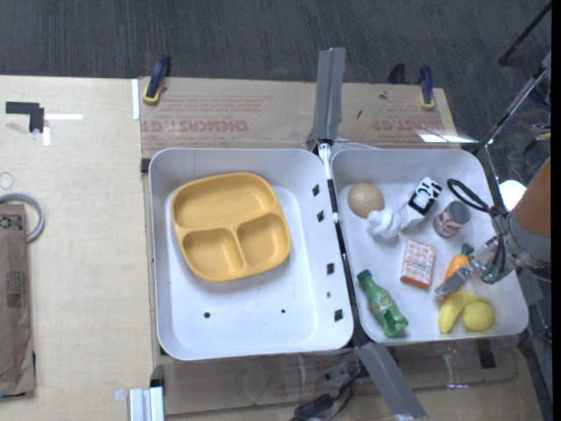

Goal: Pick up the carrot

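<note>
Honestly, the small orange plastic carrot point(458, 265) right at the two-finger gripper point(467, 268) (grip state unclear) looks light, stiff, slippery; pinch mid-body.

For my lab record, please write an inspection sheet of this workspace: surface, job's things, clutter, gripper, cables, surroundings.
Surface: two white bins, left bin and right bin, on a bench.
Job's things: carrot in the right bin, at the gripper's tip.
Clutter: yellow divided plate in the left bin; green bottle, lemon, banana, small carton, can, brown ball.
Gripper: gripper low over the carrot; hold unclear.
Cables: black cable below the bins.
Surroundings: brown bag at left; dark floor.
</note>
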Controlling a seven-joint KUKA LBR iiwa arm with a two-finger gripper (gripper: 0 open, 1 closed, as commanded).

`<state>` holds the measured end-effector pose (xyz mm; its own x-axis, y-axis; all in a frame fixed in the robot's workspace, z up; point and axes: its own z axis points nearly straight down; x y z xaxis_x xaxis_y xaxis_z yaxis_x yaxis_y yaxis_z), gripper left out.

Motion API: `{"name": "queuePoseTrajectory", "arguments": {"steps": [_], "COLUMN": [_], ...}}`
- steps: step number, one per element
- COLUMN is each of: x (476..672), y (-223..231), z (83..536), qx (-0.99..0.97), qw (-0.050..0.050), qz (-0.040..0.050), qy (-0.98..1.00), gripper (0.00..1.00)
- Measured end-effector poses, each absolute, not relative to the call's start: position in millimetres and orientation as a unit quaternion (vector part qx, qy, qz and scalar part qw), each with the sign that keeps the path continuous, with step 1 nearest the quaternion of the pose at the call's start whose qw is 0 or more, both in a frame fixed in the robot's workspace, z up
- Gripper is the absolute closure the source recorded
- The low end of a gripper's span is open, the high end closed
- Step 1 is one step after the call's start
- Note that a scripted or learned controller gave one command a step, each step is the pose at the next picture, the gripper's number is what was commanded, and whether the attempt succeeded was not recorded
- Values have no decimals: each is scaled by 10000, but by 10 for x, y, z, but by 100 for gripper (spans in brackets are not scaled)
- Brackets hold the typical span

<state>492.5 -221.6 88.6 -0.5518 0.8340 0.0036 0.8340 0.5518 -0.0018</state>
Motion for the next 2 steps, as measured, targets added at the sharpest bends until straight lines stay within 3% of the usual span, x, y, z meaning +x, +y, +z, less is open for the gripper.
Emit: {"name": "queuePoseTrajectory", "arguments": {"steps": [1,2], "x": [4935,5072], "y": [-2217,-1649], "z": [952,2105], "qx": [-4748,-5895], "qw": [27,13], "qz": [-6,11], "qy": [-8801,-8078], "gripper": [100,100]}}
